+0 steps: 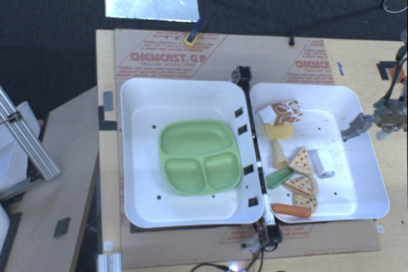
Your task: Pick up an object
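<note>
The right white bin holds several toy foods. A brown-and-white carton lies at its back left with a yellow round piece just in front of it. Further forward lie a tan wedge, a pizza slice, a green stick, a white cylinder, a second triangular slice and an orange carrot. My gripper hangs over the bin's right rim, apart from all the toys, and nothing shows in it.
The left white bin holds a green divided plate. A black divider with clips joins the two bins. The arm enters from the right edge. The right half of the right bin's floor is bare.
</note>
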Controlling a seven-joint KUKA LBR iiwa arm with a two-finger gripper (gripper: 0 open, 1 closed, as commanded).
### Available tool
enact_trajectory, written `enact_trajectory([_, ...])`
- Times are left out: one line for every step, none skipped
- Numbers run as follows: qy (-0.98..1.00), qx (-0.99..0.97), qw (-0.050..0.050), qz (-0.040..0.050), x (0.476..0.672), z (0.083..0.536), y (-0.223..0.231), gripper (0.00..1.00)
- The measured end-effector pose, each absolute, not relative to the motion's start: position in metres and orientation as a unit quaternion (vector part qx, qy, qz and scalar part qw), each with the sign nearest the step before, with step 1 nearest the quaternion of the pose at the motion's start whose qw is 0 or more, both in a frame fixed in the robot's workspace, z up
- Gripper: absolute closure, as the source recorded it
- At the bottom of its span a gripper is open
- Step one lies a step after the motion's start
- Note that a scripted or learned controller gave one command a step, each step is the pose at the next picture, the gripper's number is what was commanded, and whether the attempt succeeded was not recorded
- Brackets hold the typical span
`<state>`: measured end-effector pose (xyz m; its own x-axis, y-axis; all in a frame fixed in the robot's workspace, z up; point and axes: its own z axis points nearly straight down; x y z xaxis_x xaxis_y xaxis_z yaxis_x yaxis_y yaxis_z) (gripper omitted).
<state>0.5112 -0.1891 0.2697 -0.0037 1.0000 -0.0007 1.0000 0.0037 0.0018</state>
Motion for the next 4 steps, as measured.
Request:
enact_trajectory([0.708, 0.706, -0.001, -0.0003, 0.519, 0.221, -0.182, 0.00])
enact_trajectory([0.708, 0.707, -0.002, -0.0007, 0.522, 0.159, -0.180, 0.00])
enact_trajectory([0.707, 0.707, -0.001, -0.0005, 0.517, 0.114, -0.185, 0.00])
enact_trajectory([0.707, 0.707, 0.005, 0.0016, 0.520, 0.088, -0.187, 0.00])
